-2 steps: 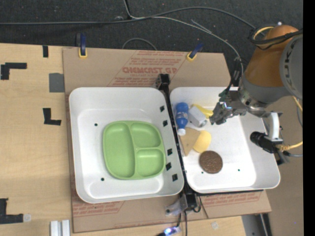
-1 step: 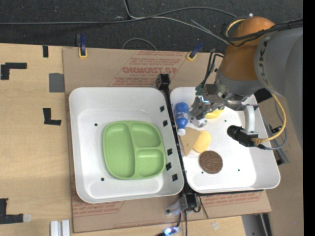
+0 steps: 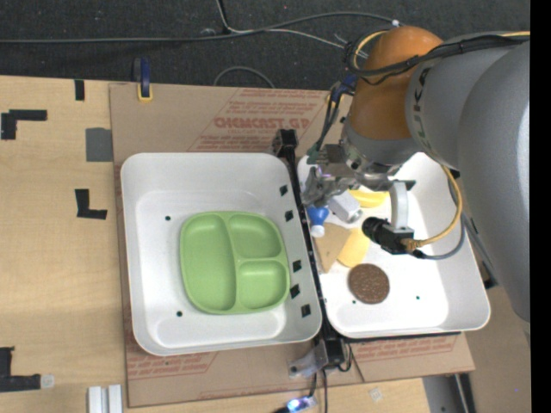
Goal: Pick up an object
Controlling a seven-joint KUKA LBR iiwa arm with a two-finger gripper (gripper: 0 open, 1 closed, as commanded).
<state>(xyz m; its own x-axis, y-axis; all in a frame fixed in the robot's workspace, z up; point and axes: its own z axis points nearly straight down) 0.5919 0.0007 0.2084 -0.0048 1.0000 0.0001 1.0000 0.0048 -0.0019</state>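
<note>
We see the grey arm's gripper [image 3: 331, 192] low in the right white bin [image 3: 448, 308], near a pale yellow block [image 3: 353, 248] and a round brown cookie [image 3: 369, 283]. A green divided plate [image 3: 232, 261] sits in the left white bin [image 3: 142, 231]

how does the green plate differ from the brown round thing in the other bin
The green plate is large, with rounded corners and three compartments; the brown disc is small, round and plain. The plate lies alone in the left bin; the disc lies in the right bin beside a pale yellow piece, near the arm. Both lie flat on a bin floor.
</note>
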